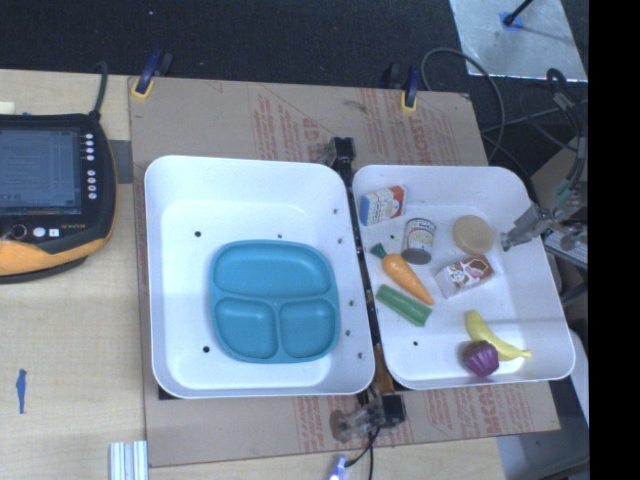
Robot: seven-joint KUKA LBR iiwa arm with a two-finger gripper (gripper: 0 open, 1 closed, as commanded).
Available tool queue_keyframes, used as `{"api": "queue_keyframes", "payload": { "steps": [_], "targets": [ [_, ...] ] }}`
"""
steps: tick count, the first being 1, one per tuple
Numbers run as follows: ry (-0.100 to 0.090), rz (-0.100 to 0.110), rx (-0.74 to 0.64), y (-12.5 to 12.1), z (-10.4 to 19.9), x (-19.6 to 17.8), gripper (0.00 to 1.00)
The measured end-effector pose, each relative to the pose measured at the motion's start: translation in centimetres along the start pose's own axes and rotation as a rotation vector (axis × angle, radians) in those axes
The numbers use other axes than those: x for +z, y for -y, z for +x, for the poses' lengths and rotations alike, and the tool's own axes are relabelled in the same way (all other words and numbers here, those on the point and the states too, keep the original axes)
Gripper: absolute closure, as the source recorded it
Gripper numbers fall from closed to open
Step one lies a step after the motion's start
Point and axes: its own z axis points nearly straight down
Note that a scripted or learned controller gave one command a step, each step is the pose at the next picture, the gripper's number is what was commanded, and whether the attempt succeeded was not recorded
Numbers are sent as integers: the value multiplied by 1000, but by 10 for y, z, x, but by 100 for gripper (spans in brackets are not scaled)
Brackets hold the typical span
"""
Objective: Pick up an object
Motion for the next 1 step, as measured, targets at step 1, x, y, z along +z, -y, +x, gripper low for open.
{"api": "queue_keyframes", "payload": {
  "steps": [1],
  "targets": [
    [0, 1, -2, 39, 34, 185, 0]
  ]
}}
